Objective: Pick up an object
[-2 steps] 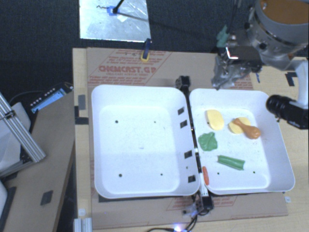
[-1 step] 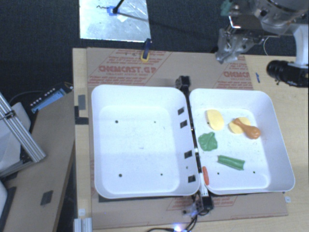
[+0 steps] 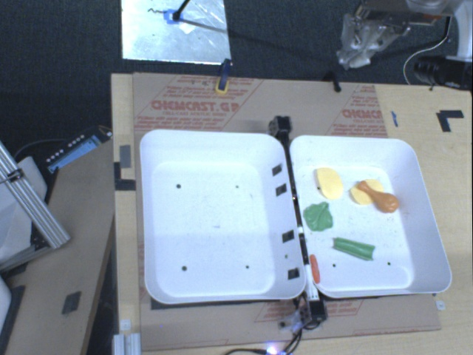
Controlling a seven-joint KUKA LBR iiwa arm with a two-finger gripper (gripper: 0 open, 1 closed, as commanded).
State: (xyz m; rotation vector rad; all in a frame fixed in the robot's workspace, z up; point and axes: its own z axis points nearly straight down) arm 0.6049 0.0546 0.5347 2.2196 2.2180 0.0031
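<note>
In the right bin (image 3: 421, 198) lie a yellow oval piece (image 3: 329, 183), an orange and yellow drumstick-shaped toy (image 3: 375, 196), a green leafy piece (image 3: 318, 217) and a dark green pod (image 3: 354, 248). A small orange-red piece (image 3: 315, 268) rests at the bin's front left rim beside the divider. My gripper (image 3: 355, 54) hangs high beyond the bins' far edge, at the upper right, well away from every object, with nothing seen in it.
The left bin (image 3: 211, 213) stands beside the right one, joined by a black clipped divider (image 3: 290, 198). Both sit on a cardboard sheet (image 3: 192, 106). A shiny metal plate (image 3: 174, 21) lies on the floor behind. An aluminium frame (image 3: 29, 205) stands at the left.
</note>
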